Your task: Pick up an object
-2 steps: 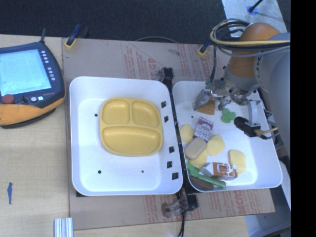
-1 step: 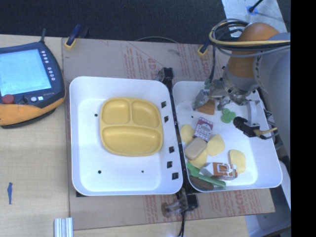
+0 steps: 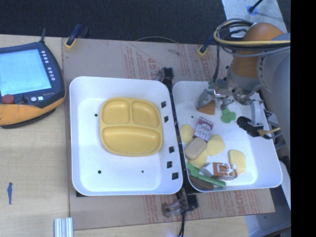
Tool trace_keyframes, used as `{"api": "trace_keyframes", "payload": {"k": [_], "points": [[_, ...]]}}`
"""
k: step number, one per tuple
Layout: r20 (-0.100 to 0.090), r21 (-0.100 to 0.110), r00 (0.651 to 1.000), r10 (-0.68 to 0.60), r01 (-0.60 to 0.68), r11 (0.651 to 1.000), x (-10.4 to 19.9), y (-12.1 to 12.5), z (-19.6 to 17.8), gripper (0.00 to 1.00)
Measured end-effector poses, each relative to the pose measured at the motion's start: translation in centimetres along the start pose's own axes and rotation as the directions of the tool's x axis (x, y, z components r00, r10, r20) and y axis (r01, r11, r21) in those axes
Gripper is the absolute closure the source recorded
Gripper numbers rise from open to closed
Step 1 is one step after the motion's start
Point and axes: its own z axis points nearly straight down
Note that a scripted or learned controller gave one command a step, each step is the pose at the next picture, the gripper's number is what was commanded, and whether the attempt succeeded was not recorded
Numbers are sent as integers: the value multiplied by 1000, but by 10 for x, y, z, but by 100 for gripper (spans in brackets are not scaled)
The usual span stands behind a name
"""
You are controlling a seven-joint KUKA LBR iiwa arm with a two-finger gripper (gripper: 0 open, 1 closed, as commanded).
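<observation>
The gripper [image 3: 211, 98] hangs low over the back of the right bin [image 3: 264, 174], and an orange wedge [image 3: 208, 107] seems to sit right at its fingertips; whether the jaws are spread or pinched on it cannot be told. Just beside the jaws lies a small green piece [image 3: 227, 116]. Nearer the camera than the jaws sit a red packet [image 3: 203, 129] and several yellow pieces [image 3: 215, 144]. Well off to the jaws' far side, the left bin [image 3: 84, 172] holds a yellow divided plate [image 3: 131, 126].

Bright, even light from above washes the white bins [image 3: 79, 132] almost to glare. Shadows are soft and short. Focus is slightly soft throughout, especially at the lower right.
</observation>
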Motion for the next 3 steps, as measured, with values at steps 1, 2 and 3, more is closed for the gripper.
{"api": "trace_keyframes", "payload": {"k": [1, 2, 3], "points": [[-1, 4, 1000, -3, 3, 1000, 13, 0, 0, 0], [-3, 13, 1000, 2, -2, 1000, 5, -102, 2, 0], [0, -1, 1000, -6, 6, 1000, 43, -65, 0, 0]]}}
